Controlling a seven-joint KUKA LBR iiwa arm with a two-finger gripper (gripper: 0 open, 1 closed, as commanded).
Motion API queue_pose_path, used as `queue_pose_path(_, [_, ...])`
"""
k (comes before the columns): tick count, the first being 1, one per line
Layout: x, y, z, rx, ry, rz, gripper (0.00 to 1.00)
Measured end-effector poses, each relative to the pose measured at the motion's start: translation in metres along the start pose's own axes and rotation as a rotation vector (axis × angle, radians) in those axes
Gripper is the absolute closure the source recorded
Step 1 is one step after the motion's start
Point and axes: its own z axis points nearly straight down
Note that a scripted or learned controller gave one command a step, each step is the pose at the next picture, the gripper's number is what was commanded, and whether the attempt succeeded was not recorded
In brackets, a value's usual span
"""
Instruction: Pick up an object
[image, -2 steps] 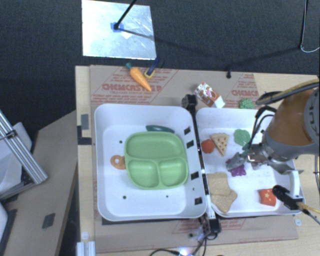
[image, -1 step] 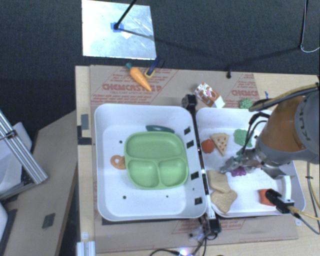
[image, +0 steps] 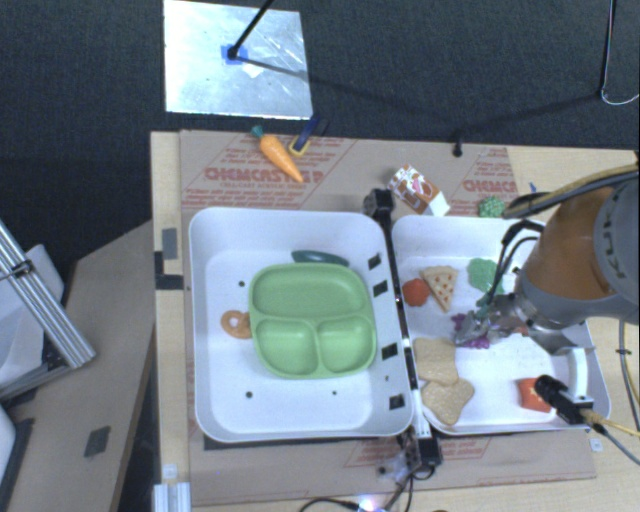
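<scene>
- Claw (image: 478, 331) down low in the right bin (image: 500, 410), its tip right at a small purple object (image: 472, 332) near the bin's middle — whether it is spread or closed, and whether it has hold of anything, cannot be told from this slant.
- Purple object looks small, light and perhaps soft; a pinch across its narrow middle seems the safest hold, and it could slide on the smooth white floor.
- Close neighbours: a pizza-slice toy (image: 439, 285) and a red piece (image: 416, 293) above-left, two tan bread-like pieces (image: 440, 380) below.
- Arm (image: 575, 270) reaches in from the right, orange band high, wrist bent down into the bin.
</scene>
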Motion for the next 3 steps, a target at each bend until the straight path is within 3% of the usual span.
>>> queue_pose_path(2, [-0.006,-0.001,-0.124,0.0,0.0,-0.003,1.0])
queue_pose_path(3, [-0.006,0.0,-0.129,0.002,0.001,-0.003,1.0])
